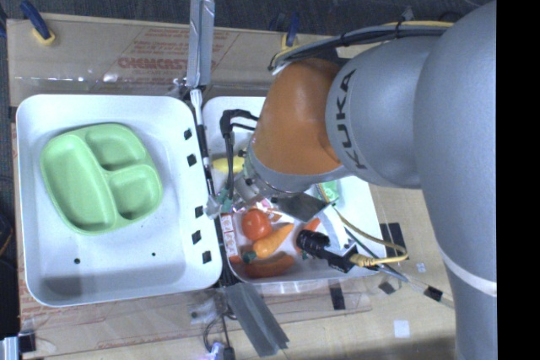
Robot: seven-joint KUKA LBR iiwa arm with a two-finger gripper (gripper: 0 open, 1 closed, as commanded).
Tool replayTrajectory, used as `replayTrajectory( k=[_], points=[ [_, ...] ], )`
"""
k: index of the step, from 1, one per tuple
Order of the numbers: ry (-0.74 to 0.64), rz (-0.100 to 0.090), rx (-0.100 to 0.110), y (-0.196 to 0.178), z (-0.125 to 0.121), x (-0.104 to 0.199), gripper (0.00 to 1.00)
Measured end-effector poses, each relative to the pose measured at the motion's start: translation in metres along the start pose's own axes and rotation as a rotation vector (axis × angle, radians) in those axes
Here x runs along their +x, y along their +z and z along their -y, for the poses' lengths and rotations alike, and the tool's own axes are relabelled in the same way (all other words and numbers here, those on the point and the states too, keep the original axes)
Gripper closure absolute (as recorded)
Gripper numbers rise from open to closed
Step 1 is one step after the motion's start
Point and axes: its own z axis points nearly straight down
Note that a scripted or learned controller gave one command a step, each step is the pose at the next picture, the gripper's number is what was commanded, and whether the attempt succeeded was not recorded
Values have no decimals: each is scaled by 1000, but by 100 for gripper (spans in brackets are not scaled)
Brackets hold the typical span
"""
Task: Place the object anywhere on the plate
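A light green plate (99,174) with three compartments lies in the left white bin (51,265). The right bin (221,115) holds toy food at its near end: a red tomato (255,223), an orange carrot (272,244), a dark red piece (268,266) along the front wall, and a bit of yellow (223,164) further back. The grey arm with its orange band (295,122) hangs low over the right bin and covers most of it. My gripper (250,196) is down among the food near the tomato, largely hidden under the wrist.
A metal divider bar (200,38) runs between the two bins, with black clips along the left bin's right wall. A black cable connector (321,247) and yellow cable lie over the right bin's near right corner. Blue clamps hold the cardboard bench top.
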Motion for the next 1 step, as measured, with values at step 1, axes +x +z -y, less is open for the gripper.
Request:
replayTrajectory(
  k=[1],
  points=[
    [-248, 3, -2, -34, -31, 53, 100]
  ],
)
